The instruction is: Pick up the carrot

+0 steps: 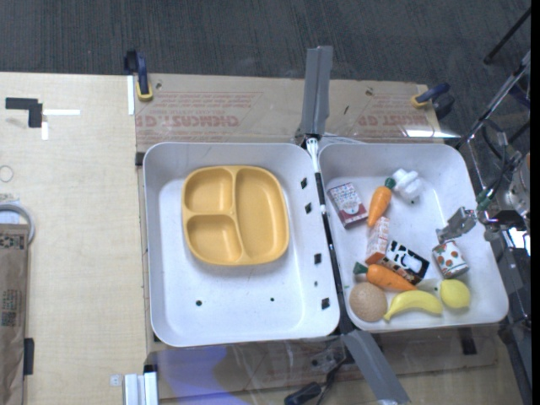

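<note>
Overhead, two white bins sit side by side; the left bin (pixel 169 310) carries a yellow divided plate (pixel 235 215) toward its back half. The right bin (pixel 472 184) is crowded. The gripper (pixel 460 224) sits near its right edge, apart from every item; whether it is released or clenched cannot be told. The carrot (pixel 380 202) lies tilted near the bin's back middle, well left of the gripper. A second carrot (pixel 388 277) lies nearer the front edge.

silvery metal tool (pixel 461 223), dark cables
</note>
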`<state>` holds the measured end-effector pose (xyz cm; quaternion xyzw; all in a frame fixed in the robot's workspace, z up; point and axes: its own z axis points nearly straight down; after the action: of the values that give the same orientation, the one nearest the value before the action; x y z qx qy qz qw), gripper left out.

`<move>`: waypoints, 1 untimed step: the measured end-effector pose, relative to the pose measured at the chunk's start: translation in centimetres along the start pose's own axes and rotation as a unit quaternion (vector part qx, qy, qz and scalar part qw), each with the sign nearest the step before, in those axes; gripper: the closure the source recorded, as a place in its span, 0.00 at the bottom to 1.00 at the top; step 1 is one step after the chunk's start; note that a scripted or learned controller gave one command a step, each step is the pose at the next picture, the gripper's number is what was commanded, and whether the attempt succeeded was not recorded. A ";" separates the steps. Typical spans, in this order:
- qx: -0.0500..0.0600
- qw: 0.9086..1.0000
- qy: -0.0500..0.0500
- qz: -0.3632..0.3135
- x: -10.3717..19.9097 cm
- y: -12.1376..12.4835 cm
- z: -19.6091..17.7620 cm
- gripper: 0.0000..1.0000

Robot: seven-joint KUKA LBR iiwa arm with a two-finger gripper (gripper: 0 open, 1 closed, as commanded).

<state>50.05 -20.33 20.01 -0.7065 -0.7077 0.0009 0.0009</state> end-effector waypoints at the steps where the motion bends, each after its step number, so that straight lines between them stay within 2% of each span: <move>1: 0.000 0.986 0.000 0.167 3.0 1.6 -4.4 0.00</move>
<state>51.63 -17.29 24.43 -0.8147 -0.5798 0.0013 0.0003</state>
